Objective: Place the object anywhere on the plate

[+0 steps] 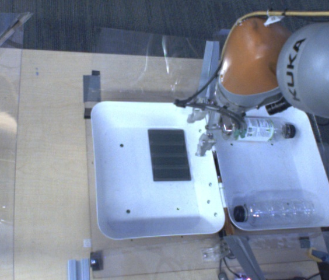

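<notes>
My pincer hangs just to the right of the dark plate, level with its upper edge, over the seam where the left bin meets the right bin. From this angle I cannot tell whether it is released or clenched, and I see nothing clearly caught in it. The plate lies flat in the left bin, a dark ribbed rectangle with its long sides running up and down the view. The labelled bottle lies on its side to the right of the plate, beyond my pincer, in the right bin; its black cap points away from the plate and its near end lies just beside my wrist. A second clear bottle lies on its side to the lower right of the plate, also in the right bin, black cap turned toward the plate's side. Neither bottle touches the plate.
</notes>
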